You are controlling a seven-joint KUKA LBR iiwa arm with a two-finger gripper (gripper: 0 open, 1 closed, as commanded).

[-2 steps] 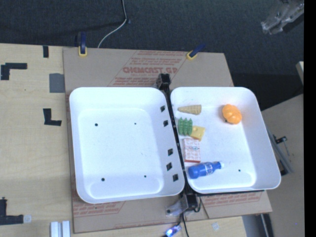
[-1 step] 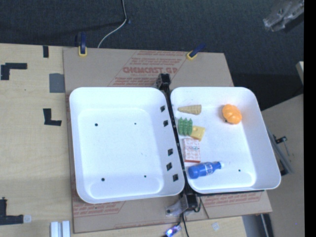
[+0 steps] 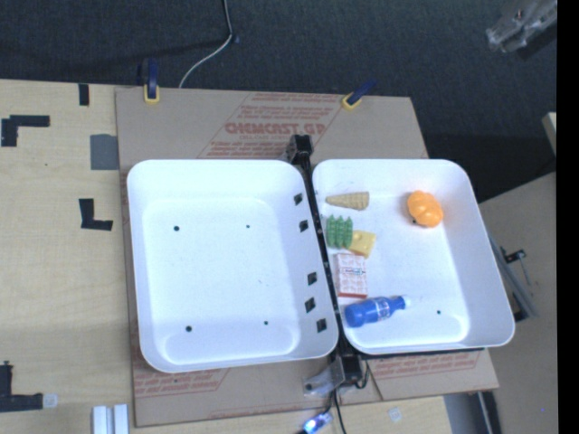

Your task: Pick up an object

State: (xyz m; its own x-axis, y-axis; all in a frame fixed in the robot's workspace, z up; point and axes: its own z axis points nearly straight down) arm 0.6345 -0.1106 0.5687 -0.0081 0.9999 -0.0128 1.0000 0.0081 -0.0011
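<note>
In the right-hand shallow white bin (image 3: 470,242), close to its far right corner, lies a small round orange fruit-shaped object (image 3: 424,209), glossy, with a darker patch on top. Left of the orange fruit, near the divider between the bins, rests a pale tan cone-shaped piece (image 3: 349,202). Below that cone sits a ridged green block (image 3: 339,231) touching a small yellow wedge (image 3: 362,241). Nearer the camera lies a flat white packet with red print (image 3: 351,275), and beyond it a blue plastic bottle with a white cap (image 3: 374,310) on its side. High above the orange fruit, off the bench, hangs the grey gripper (image 3: 523,16), blurred; I cannot tell how it is set.
</note>
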